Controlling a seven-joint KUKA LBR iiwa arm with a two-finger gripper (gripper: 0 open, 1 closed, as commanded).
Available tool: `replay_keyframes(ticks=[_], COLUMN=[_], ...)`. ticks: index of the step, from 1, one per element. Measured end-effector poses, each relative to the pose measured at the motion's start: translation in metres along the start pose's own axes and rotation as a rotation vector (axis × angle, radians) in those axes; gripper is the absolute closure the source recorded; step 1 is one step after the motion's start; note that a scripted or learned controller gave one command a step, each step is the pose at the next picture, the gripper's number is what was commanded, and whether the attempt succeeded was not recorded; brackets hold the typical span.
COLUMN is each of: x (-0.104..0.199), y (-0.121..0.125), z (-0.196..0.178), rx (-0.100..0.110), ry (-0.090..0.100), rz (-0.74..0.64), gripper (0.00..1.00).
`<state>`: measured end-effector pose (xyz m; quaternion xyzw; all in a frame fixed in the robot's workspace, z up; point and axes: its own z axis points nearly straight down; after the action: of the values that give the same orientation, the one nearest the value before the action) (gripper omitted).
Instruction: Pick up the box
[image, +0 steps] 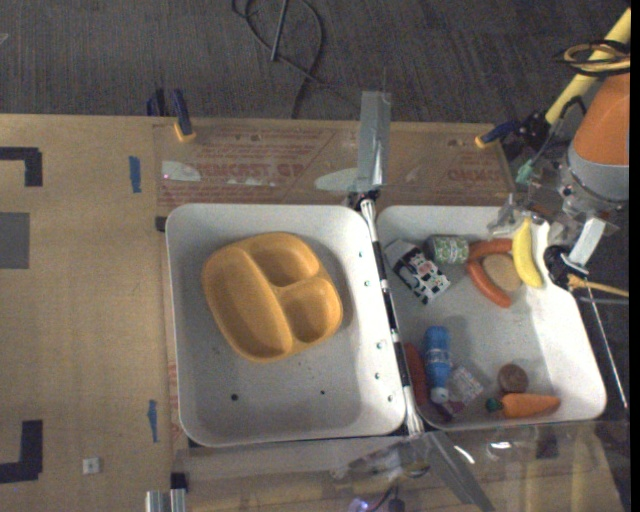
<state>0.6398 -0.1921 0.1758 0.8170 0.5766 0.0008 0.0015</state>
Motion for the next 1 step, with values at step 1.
replay_keyframes(ticks=[1], x=[-0.027], y=[-0.034], z=[0.067], rx=[-0.01], ry=[0.007], rz=[0.061], gripper=[0.0])
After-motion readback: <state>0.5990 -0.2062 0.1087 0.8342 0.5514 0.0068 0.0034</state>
